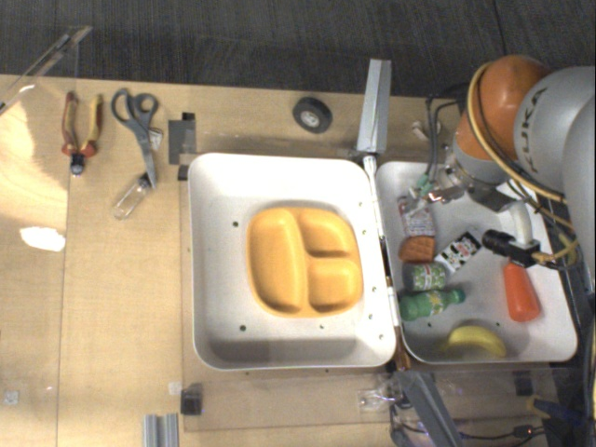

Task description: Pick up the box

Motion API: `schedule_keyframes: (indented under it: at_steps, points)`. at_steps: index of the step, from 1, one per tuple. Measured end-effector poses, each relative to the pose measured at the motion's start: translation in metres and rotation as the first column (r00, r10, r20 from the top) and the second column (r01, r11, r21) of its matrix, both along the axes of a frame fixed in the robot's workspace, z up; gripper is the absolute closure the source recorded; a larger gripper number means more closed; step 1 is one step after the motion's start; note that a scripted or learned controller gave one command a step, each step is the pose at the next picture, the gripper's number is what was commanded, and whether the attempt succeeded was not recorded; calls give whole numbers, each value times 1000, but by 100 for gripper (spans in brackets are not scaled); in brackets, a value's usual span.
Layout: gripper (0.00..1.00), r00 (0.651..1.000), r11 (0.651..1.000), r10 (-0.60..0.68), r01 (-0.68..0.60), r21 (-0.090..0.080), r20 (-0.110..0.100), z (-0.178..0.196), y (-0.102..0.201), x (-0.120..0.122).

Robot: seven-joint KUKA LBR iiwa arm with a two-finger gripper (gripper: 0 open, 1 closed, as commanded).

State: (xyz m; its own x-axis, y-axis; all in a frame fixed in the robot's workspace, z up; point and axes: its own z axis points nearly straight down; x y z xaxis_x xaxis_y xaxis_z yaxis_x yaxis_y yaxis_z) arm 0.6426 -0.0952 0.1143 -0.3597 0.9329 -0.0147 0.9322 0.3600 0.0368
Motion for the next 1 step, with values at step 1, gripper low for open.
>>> schedule_keyframes:
  at_steps: [1]
  points:
    - [0, 1000, 1000, 0, 0, 0, 0, 0, 0, 0]
